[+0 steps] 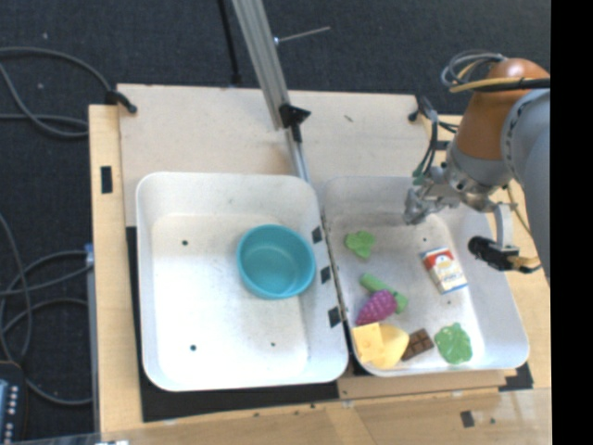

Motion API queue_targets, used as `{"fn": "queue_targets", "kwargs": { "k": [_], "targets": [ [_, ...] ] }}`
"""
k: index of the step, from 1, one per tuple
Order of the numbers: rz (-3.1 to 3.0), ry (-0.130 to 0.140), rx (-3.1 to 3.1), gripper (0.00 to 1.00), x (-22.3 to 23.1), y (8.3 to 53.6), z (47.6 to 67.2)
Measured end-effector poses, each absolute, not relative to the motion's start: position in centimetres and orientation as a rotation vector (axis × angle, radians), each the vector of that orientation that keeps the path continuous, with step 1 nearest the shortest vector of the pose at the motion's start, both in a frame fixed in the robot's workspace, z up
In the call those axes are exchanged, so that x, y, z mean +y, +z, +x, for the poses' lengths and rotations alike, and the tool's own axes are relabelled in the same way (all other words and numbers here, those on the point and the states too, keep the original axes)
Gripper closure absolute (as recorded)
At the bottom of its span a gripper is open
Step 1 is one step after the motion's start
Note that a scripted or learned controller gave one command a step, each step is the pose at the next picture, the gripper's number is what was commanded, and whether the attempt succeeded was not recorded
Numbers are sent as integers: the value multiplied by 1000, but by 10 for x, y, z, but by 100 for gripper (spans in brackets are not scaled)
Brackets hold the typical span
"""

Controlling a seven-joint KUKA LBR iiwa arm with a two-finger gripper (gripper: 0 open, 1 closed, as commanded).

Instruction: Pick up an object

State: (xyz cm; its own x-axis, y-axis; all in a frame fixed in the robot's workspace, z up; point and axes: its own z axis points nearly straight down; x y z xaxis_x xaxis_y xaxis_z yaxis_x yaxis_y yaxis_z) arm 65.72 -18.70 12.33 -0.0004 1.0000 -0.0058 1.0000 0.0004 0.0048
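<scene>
Tan bench (pixel 185 128) on dark carpet, cables trailing off at 9 o'clock, a metal pole (pixel 264 54) slanting in from 12. Two white bins side by side. Left bin (pixel 167 341) carries a teal bowl (pixel 275 260), upright, roughly centre.

Right bin (pixel 505 327) has the pickable stuff: small red-and-white carton (pixel 445 270) lying flat, long axis running about 11 to 5, red end toward 11. At 9 o'clock of it a green leafy piece (pixel 360 243). Lower down, purple grapes (pixel 378 304) with green stem pointing toward 11. Along the bin's 6 o'clock edge: yellow cheese wedge (pixel 380 343), brown chocolate piece (pixel 420 343) touching it, green blob (pixel 453 342) just beside.

Arm enters from 3 o'clock, orange band up top, wrist angled down toward 8. Gripper (pixel 422 202) sits over the right bin's 12 o'clock area, near the carton but apart from it, at its 11 o'clock. Nothing visible between the fingers; open or closed, cannot tell.
</scene>
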Motion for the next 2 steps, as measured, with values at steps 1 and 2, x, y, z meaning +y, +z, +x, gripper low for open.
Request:
{"fn": "queue_targets", "kwargs": {
  "k": [1,2],
  "targets": [
    [2213,8,2220,100,-189,188,663],
    [2211,8,2221,100,-182,247,672]
  ]
}}
